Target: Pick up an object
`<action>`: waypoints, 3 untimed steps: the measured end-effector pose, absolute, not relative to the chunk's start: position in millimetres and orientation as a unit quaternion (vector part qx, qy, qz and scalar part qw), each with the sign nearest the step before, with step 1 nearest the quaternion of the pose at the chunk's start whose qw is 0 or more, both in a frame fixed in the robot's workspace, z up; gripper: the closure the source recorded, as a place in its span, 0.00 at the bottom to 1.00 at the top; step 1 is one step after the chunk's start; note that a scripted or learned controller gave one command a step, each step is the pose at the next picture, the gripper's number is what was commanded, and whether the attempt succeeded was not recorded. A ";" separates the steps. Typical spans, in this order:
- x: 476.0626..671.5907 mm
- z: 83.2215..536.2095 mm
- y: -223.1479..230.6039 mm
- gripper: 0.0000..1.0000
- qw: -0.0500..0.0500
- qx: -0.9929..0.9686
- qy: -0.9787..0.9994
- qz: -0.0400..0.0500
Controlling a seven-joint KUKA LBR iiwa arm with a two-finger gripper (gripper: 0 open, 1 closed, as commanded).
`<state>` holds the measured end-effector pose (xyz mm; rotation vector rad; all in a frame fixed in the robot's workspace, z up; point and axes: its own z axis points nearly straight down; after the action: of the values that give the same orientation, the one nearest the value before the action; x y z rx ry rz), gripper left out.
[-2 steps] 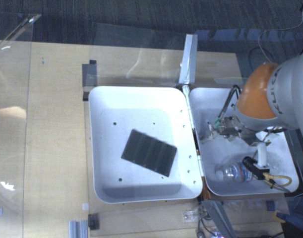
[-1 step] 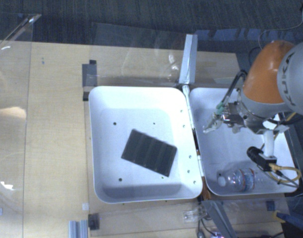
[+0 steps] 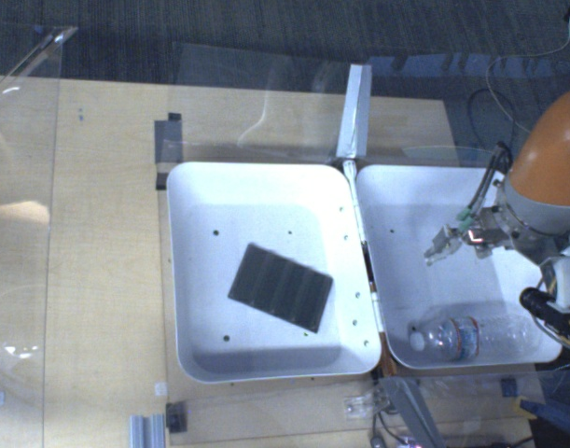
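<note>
Wooden bench [image 3: 98,278]; arm [image 3: 550,171] reaches left over right bin [image 3: 396,250], gripper [image 3: 445,244] state unclear.

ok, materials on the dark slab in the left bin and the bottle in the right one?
Dark slab: looks like matte black rubber or foam, possibly ribbed plastic; faint parallel ridges, no glare. Can't settle which.
Bottle: clear plastic by the look; the bin floor shows through it, with a white cap and a bluish label band. It lies on its side.
</note>
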<state>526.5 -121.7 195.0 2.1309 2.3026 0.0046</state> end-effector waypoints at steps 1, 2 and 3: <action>522.2 89.7 -86.0 0.00 0.006 0.721 0.693 0.005; 492.9 133.8 -142.1 0.00 0.002 0.709 0.705 0.002; 582.7 88.9 -116.6 0.00 0.005 0.652 0.758 0.004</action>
<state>582.7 -116.6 88.9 2.0417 2.3737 0.0123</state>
